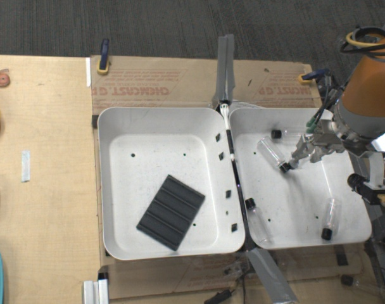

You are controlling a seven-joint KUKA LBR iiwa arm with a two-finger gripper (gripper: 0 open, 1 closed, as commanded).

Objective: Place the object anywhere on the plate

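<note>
Gripper (292, 161) low, well right of the black ribbed plate (171, 211), tip at the capped end of a clear tube (269, 151); clenched or released, cannot tell. Plate flat in the left bin (116, 122), slanting lower left to upper right. Tube right of the plate and higher in view, apart from it, long axis upper left to lower right, black cap pointing lower right. Second tube (330, 214) farthest right of the plate, cap downward in view.
</note>
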